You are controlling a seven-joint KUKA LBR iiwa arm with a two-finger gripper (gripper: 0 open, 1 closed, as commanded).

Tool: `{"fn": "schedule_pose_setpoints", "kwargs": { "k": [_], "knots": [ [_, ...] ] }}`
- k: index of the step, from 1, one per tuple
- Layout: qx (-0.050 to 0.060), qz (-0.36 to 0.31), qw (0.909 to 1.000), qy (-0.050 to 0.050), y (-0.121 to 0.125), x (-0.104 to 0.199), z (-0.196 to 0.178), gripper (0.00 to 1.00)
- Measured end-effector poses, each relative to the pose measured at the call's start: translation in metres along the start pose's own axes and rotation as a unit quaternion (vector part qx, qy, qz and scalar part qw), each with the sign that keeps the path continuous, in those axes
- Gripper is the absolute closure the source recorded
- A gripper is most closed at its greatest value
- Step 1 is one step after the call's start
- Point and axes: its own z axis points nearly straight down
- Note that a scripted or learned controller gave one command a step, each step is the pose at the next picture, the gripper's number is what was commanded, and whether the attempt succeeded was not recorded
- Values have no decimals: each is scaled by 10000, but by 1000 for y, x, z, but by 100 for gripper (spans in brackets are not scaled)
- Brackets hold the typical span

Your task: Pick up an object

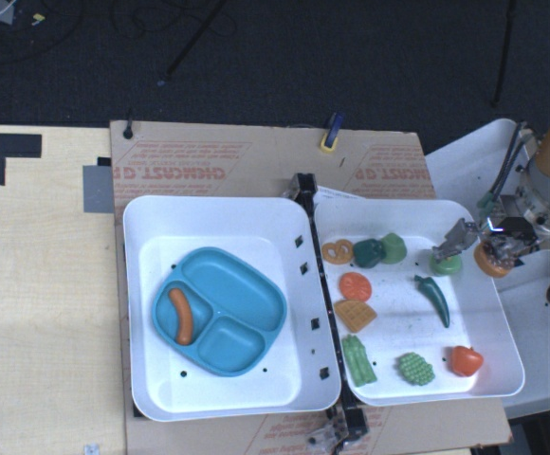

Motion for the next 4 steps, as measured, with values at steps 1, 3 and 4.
{"fn": "schedule_pose_setpoints", "kwargs": {
  "k": [1,3,4],
  "knots": [
    [-62,-9,10000,-15,2,0,-7,0],
    [-32,-12,10000,-3,4,1,101,0],
    [-33,-15,10000,-1,-2,8,147,0]
  ]
}}
